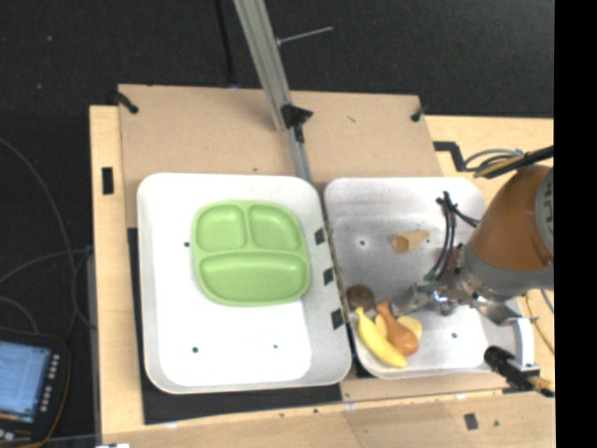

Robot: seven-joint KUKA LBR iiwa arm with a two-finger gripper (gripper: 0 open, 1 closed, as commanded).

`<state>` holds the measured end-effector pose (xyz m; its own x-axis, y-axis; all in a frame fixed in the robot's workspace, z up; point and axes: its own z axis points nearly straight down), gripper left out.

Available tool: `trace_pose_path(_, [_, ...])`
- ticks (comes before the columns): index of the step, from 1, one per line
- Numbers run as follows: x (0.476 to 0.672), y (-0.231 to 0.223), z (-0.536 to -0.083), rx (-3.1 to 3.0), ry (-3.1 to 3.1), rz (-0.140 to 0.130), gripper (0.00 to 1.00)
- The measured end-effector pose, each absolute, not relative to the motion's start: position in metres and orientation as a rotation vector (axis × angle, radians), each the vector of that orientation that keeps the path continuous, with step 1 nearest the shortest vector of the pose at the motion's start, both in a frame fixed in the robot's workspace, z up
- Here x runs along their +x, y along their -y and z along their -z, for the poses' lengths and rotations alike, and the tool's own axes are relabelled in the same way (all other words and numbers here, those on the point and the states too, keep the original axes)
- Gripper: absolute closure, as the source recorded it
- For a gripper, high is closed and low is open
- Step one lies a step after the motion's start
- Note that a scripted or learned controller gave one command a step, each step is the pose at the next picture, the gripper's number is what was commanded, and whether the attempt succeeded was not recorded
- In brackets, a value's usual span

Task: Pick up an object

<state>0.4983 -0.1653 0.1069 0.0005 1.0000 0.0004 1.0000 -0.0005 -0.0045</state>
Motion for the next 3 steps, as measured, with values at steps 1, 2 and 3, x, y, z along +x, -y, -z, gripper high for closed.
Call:
trace_pose_path(1, [0.501, 0.167, -0.122, -2.23, 2.219, 0.004, 1.0])
trace_pose_path(2, [0.502, 0.167, -0.186, -2.224, 2.231, 0.006, 1.0])
trace_pose_path(3, [0.505, 0.179, -0.245, -2.225, 2.231, 0.005, 1.0])
